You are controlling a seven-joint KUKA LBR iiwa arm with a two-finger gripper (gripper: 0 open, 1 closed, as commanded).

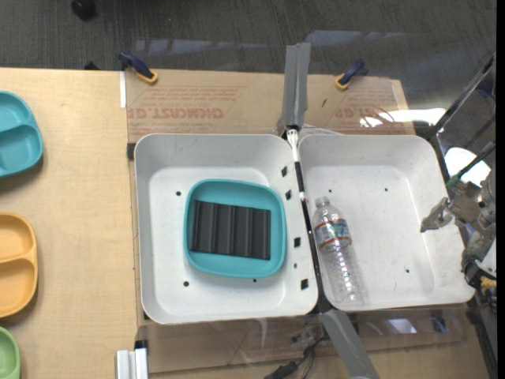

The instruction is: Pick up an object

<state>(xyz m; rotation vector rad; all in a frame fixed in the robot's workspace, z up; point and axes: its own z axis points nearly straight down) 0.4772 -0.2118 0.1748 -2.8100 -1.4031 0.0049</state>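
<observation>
Cardboard and pale wood make up my bench, with two white bins clipped side by side on it. My gripper (439, 218) sits at the right bin's (371, 172) far right rim, at the frame's edge; a thin finger tip pokes inward over the wall, and I cannot tell how the fingers stand, nor see anything between them.

Nearest target is the water bottle (337, 251), lying on its side along the right bin's left wall, cap toward the back, well apart from the gripper. I judge the step is still the approach. To do it well I would cross the bin, turn the wrist so the fingers straddle the bottle's width near the label, and descend centred, since a round bottle rolls.

Beyond, the left bin (158, 212) holds a teal tray (235, 229) with a dark ribbed insert.
</observation>
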